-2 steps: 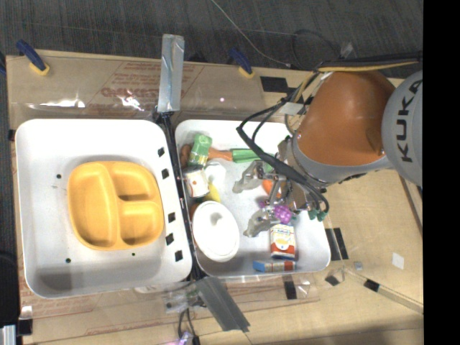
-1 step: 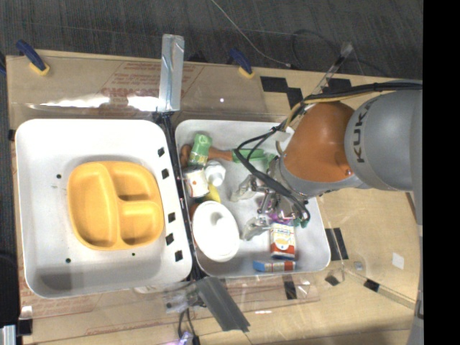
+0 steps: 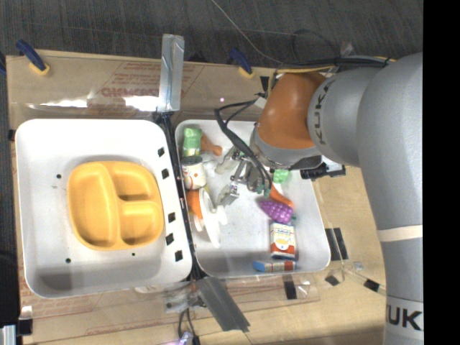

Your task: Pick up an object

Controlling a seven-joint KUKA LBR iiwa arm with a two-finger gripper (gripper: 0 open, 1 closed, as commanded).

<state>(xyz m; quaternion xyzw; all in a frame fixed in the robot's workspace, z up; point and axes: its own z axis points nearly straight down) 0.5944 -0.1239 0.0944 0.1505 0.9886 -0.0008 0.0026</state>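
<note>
Arm [image 3: 374, 121] cut off by frame's right edge and btm; covers right bin's [image 3: 251, 261] upper-right corner, at 2 o'clock. Gripper [image 3: 241, 178]: fingers too blurred w/ cables to tell open or closed. Green item [image 3: 281, 176] at 3 o'clock of gripper mostly hidden under wrist. Carton [image 3: 284, 241] label too small to read. White pieces [image 3: 208, 214] at 7 o'clock of gripper indistinct against bin floor.

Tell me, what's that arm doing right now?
Gripper low in right bin, nothing visibly held. Purple toy beside it. Clutter close around.
</note>
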